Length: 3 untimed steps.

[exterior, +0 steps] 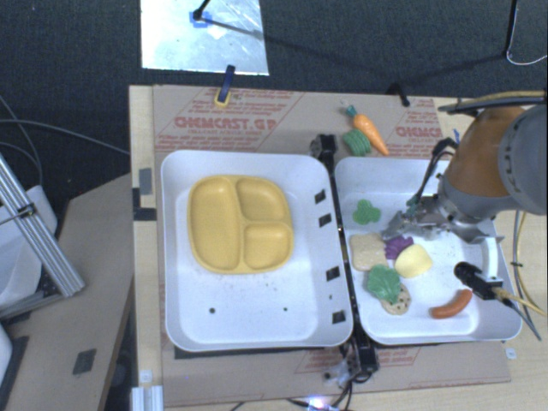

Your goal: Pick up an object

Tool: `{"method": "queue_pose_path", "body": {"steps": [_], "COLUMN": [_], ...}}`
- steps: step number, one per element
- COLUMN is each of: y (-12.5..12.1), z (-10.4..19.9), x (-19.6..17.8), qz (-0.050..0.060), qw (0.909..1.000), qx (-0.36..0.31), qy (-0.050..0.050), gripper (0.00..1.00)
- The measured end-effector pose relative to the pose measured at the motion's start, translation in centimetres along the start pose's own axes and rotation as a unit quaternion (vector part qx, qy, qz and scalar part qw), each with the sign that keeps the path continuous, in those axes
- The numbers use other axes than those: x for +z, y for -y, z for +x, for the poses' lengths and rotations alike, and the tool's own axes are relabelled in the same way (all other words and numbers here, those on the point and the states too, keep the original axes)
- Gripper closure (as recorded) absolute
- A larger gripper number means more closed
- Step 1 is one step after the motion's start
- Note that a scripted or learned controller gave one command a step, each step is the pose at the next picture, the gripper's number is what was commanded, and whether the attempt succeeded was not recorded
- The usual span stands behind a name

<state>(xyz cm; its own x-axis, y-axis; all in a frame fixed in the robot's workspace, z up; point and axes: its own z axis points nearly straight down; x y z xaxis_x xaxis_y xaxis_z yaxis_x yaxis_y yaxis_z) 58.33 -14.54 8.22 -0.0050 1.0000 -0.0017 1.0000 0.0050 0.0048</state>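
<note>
Gripper point(402, 224) is hanging low inside the right bin point(492, 319), one of two white bins sitting side by side on the counter point(103, 229); whether its jaws are apart or together cannot be told from this angle. One grey arm point(484, 165) is reaching down to it from the right.

Toy food pieces, six in number, are lying around the gripper in that bin. One small green leafy piece point(366, 211) is sitting just to the gripper's left. One purple piece point(398, 247) is lying just below the gripper, close enough that contact cannot be judged. One pale yellow piece point(413, 261) is resting beside the purple one, a little further below. One beige flat slice point(366, 251) is lying below and left of the gripper. One green broccoli-like piece point(384, 282) is sitting on one speckled cookie point(396, 301), well below the gripper. One orange-red sausage point(450, 305) is lying below and right of it.

One yellow divided tray point(241, 223), with three compartments, is sitting in the left bin point(180, 315), well to the gripper's left. One toy carrot point(370, 130) is lying outside the bins, above the gripper.
</note>
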Motion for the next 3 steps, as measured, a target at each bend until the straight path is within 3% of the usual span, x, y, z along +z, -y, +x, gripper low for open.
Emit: {"method": "queue_pose_path", "body": {"steps": [1, 2, 3], "y": [0.1, 0.1, 3.8], "z": [0.0, 0.0, -0.8], "x": [-1.3, -1.3, -0.2], "qz": [0.0, 0.0, 0.003], "qw": [1.0, 1.0, 1.0], "qx": [0.001, 0.001, 0.003], "qy": [-0.001, -0.001, -0.001], "gripper": [1.0, 0.0, 0.0]}}
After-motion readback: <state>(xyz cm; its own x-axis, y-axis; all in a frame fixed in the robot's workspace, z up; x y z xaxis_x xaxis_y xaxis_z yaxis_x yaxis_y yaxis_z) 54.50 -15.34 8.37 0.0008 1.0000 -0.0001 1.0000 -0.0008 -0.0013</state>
